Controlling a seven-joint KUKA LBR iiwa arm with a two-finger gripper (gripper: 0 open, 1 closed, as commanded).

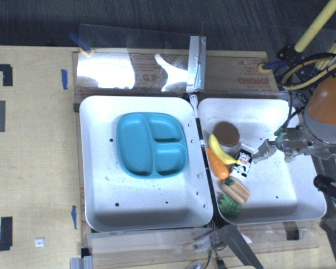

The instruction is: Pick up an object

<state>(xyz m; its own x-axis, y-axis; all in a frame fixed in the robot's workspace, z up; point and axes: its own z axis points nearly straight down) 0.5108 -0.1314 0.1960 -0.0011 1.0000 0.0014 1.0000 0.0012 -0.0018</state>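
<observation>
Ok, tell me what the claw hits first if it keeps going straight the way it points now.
The claw points toward the view's left, at the pile in the right bin. First in line looks like the small black-and-white box, then the banana. Its height above them is unclear.

Pale wooden bench [33, 150], black tape marks near its left edge. Two shallow white bins sit side by side on it, touching at the middle: left bin [95, 195] and right bin [280, 198]. A clear plastic sheet [134, 55] stands along the bench's far edge, behind the left bin.
</observation>
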